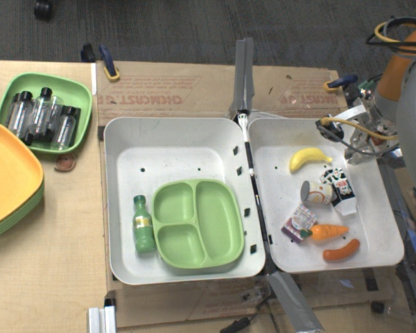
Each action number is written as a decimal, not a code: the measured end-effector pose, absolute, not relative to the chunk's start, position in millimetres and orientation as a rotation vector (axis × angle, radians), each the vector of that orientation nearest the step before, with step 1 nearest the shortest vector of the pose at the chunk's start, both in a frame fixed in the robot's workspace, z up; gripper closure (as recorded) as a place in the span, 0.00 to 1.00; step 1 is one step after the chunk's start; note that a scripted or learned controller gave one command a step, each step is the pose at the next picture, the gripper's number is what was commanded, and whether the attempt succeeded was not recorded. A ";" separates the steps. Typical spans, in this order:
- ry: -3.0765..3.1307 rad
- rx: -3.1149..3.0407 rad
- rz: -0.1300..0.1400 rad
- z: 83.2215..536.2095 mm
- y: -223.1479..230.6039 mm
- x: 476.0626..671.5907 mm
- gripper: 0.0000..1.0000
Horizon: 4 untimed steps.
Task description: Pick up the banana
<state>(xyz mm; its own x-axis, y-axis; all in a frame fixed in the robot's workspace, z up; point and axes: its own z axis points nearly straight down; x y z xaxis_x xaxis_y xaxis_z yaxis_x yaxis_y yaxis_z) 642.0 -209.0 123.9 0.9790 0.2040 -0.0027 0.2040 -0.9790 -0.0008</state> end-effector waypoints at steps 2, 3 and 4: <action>-0.312 -3.125 0.005 182.3 -106.2 637.6 1.00; -0.904 -3.006 0.007 127.1 -93.2 614.9 1.00; -0.319 -3.126 0.006 201.3 -125.5 616.4 1.00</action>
